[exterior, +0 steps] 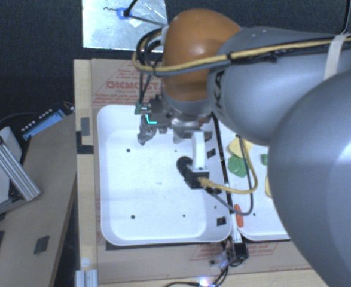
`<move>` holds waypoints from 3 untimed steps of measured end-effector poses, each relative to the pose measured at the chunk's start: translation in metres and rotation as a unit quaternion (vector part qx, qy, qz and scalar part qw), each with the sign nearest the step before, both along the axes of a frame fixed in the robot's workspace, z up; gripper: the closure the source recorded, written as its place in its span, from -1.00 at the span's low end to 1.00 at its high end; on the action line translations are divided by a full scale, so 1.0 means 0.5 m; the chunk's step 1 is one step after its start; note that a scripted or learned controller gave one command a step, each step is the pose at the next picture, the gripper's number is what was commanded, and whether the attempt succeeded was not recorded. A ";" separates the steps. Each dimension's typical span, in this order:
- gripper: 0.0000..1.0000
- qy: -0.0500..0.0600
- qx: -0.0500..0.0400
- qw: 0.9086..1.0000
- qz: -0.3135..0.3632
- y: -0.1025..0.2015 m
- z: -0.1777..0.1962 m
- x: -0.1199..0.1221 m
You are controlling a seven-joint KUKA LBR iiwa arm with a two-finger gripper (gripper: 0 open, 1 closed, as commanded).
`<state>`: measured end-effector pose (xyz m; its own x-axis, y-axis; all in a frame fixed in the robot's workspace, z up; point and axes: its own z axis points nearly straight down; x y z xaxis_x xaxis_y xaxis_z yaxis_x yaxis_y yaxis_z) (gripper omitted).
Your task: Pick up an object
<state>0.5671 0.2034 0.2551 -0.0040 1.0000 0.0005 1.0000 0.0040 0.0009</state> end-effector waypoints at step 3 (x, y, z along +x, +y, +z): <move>1.00 -0.001 0.001 1.000 0.004 0.001 0.043 0.002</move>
<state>0.5681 0.2038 0.2766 -0.0122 0.9999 0.0018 0.9999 0.0122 0.0031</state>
